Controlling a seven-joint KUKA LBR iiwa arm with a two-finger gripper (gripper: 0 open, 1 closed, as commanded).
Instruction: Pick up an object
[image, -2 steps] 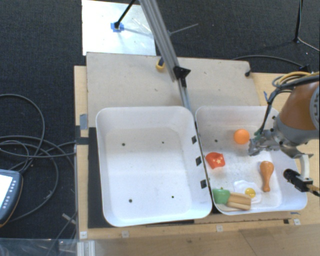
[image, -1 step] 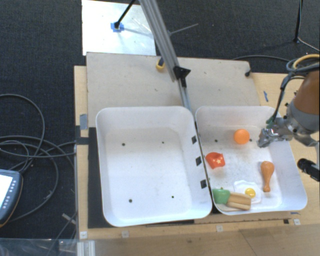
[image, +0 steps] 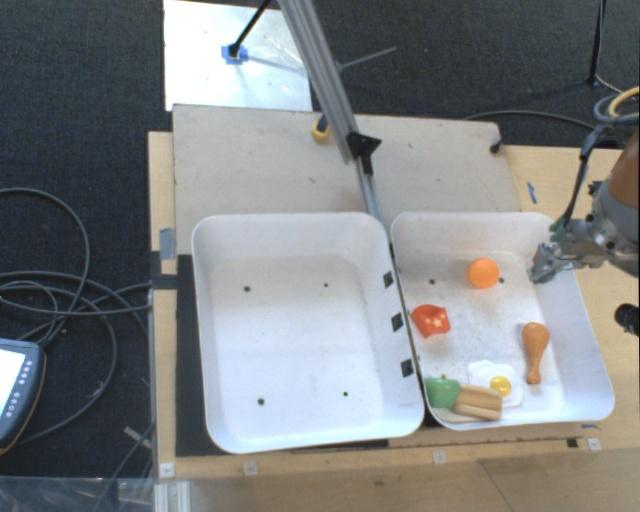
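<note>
Overhead, two white bins side by side on the counter (image: 250, 150), jaws (image: 548, 262) of the grey arm at the right bin's (image: 590, 395) far right rim, their spread impossible to tell, orange ball (image: 483, 273), red piece (image: 431, 320), drumstick (image: 535, 347), fried egg (image: 497, 381), green piece (image: 440, 388) and tan roll (image: 477, 402) lying in that bin.

Arm (image: 618, 205) reaching in from right, gripper (image: 545, 262) low, wrist bent

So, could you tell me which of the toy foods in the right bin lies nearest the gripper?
The orange ball; it lies alone near the bin's far edge, closest to the gripper.
</note>
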